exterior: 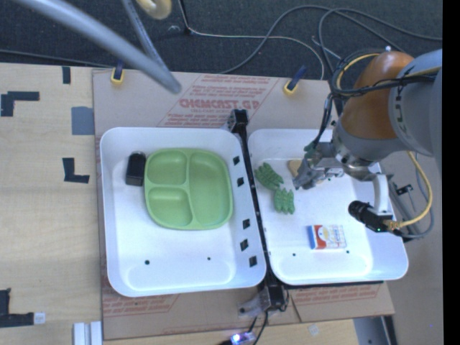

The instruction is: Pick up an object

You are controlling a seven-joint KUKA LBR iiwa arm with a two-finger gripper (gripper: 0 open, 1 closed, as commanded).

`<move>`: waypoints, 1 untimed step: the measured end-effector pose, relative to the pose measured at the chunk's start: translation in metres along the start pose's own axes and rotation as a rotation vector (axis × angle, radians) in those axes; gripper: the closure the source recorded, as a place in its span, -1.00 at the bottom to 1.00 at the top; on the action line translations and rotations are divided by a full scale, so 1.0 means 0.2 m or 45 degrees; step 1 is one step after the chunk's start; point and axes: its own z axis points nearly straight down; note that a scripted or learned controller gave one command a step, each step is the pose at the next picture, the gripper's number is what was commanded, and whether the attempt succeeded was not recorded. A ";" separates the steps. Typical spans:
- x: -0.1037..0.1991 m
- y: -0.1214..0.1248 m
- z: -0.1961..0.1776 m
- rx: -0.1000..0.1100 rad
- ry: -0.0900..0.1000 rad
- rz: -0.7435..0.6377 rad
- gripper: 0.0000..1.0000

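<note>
Tan object (295, 166): mostly hidden beneath the gripper (307, 177). Arm (402, 113): cut off at right edge.

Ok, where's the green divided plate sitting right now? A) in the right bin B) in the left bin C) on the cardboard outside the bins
B: the green divided plate lies flat in the left bin, beside a small black object.

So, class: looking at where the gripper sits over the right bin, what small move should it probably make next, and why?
Probably a short drop straight down. The gripper hangs in the right bin beside a tan object, with green toys just left of it. Nothing shows between its fingers, so lowering onto the nearest item seems the likeliest next step.
</note>
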 end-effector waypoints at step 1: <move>0.00 0.01 -0.26 -0.001 -0.001 0.000 1.00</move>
